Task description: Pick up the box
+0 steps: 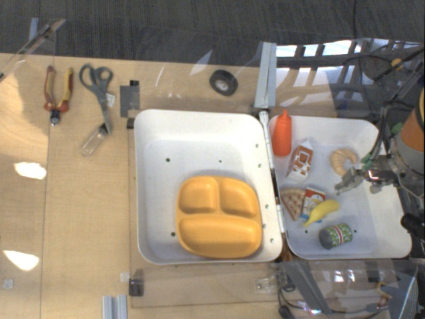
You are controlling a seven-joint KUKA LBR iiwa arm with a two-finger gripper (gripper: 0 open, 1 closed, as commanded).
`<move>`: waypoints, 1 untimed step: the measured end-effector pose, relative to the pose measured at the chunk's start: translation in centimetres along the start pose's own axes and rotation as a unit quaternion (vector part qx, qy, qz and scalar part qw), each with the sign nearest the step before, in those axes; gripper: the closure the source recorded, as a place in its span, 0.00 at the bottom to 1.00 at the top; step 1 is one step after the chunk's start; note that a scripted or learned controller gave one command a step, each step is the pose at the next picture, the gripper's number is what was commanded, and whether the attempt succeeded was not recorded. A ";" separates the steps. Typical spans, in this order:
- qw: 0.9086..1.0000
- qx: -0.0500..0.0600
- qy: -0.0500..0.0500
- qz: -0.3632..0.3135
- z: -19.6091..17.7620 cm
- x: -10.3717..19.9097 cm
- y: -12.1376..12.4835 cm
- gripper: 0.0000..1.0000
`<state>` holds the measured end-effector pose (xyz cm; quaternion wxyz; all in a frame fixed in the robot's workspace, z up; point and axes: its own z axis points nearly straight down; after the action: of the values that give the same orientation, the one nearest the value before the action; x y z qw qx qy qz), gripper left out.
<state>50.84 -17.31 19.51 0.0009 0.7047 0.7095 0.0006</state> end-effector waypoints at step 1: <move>0.998 -0.007 0.000 0.068 10.5 6.4 4.2 0.00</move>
<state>55.05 -10.91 9.01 0.0062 0.7511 0.6602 0.0057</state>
